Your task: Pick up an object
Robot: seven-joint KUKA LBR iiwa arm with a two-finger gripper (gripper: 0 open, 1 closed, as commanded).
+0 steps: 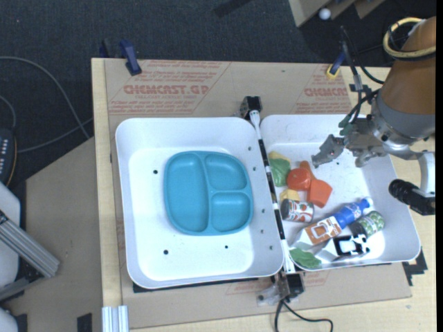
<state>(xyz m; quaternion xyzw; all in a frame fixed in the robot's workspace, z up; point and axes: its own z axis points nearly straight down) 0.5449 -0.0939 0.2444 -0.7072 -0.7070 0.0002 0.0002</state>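
The right bin [394, 185] holds a pile of small things: a green piece [279, 168], a red-orange piece [299, 178], an orange block [320, 192], a small can [297, 210], a blue-capped bottle [338, 221], a green bottle [372, 223] and a black-and-white item [350, 245]. My gripper [344, 158] hangs over the bin's upper middle, just right of the red-orange piece. Its fingers [324, 156] are spread open, and nothing is between them.
The left bin [138, 206] holds a blue divided plate [208, 191]. A black clamp [250, 106] sits where the two bins meet at the back. A green leaf-shaped piece [304, 257] lies at the right bin's front left corner.
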